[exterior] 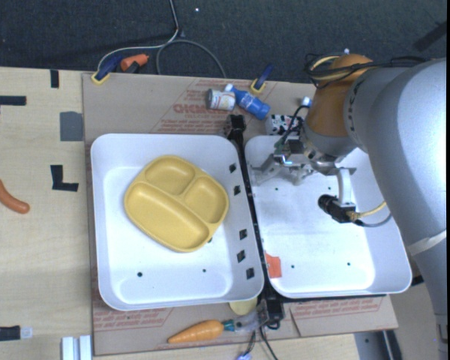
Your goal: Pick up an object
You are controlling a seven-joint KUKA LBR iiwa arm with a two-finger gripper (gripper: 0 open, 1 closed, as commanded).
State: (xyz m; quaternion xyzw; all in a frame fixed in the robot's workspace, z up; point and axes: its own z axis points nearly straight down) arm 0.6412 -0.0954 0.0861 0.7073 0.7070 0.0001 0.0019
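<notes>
A yellow divided plate [177, 202] lies in the left bin [109, 276], a little left of its middle. A small orange piece [273, 265] rests at the near left edge of the right bin [360, 276]. The grey arm with its orange band [334, 111] reaches over the right bin's far side. Its gripper [283, 162] hangs low near that bin's far left corner, with nothing visibly held. The arm's bulk hides the far right part of the bin.
A blue and white bottle [240, 100] lies on the cardboard behind the bins. In front of them is a toy carrot [197, 332], and a sausage [10, 196] sits on the table far left. A black divider [246, 201] runs between the bins.
</notes>
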